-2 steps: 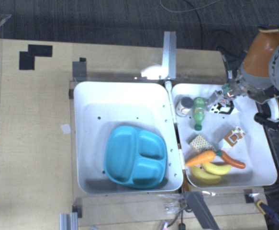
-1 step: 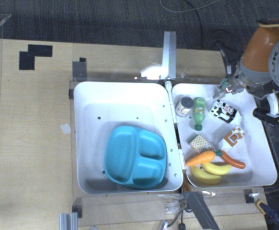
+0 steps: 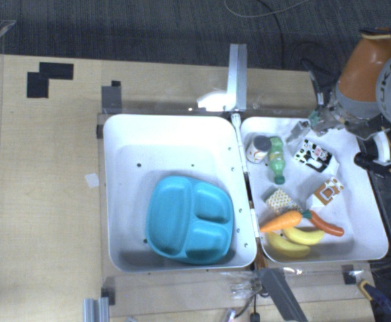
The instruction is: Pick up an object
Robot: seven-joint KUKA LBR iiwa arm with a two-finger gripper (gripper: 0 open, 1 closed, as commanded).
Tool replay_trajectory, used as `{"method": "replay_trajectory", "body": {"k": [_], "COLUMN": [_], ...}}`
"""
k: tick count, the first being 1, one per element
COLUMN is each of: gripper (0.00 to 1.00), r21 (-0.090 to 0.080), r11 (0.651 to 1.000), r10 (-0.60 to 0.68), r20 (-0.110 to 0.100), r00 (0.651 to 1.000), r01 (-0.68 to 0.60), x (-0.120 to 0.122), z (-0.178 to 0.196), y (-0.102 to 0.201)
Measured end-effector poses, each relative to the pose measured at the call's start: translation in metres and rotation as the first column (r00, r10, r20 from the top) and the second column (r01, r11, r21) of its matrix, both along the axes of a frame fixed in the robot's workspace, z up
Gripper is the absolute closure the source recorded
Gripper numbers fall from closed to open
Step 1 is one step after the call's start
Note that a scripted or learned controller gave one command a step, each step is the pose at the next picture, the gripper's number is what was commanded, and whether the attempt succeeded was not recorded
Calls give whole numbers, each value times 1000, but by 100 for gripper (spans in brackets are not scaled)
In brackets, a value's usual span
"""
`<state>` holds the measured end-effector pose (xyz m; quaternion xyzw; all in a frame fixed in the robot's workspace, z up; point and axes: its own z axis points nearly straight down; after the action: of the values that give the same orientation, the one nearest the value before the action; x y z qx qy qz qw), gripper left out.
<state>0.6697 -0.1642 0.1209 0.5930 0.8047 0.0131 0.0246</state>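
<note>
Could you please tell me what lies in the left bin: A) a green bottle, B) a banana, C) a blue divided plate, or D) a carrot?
C, since the blue divided plate sits alone in the left bin, while the fruit and bottle are in the right bin.

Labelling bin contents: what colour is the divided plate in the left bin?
Light blue; the divided plate shows plainly in the camera view.

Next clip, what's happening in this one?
A KUKA arm reaches in over the far corner of the right bin, its gripper above the clutter with nothing visibly picked up. A green bottle, carrot and banana lie there. The left bin holds a blue divided plate.
</note>
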Motion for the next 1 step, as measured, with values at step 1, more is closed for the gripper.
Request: {"method": "replay_trajectory", "body": {"k": [1], "gripper": [0], "r21": [2], "r11": [1000], "r10": [-22], "r20": [-34], "r00": [999], "r01": [23], "x": [-66], "z": [-29], "y": [-17]}}
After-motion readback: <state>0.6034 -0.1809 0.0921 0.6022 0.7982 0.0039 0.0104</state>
